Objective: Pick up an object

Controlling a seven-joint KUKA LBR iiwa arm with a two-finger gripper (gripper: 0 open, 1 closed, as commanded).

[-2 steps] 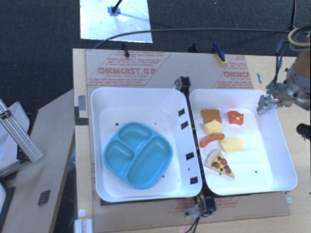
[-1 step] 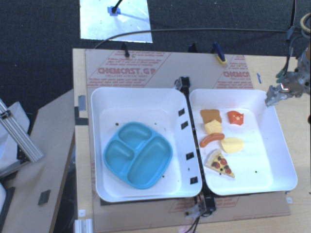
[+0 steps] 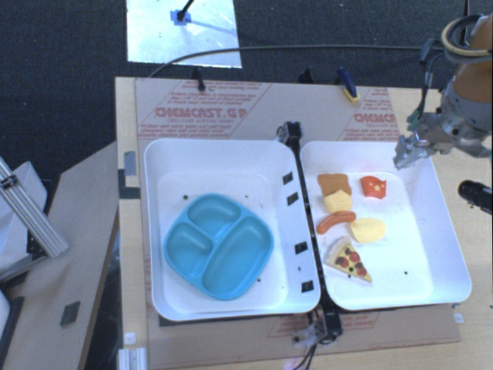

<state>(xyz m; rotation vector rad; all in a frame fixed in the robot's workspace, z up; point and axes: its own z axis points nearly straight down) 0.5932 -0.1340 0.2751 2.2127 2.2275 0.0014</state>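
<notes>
Overhead view. I am watching the gripper [image 3: 407,154] hanging over the back rim of the right bin [image 3: 431,280]; I cannot tell how it is set. The toy foods are lying at that bin's left: a red piece [image 3: 373,186], a sausage [image 3: 336,222], a pizza slice [image 3: 348,259]. I am judging them light, stiff and slick plastic. The sausage's narrow middle is looking best for a grasp.

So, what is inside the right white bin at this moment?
The right bin holds toy food: a brown toast, yellow cheese, a red piece, a sausage, a pale yellow piece and a pizza slice. Nothing looks covered.
</notes>
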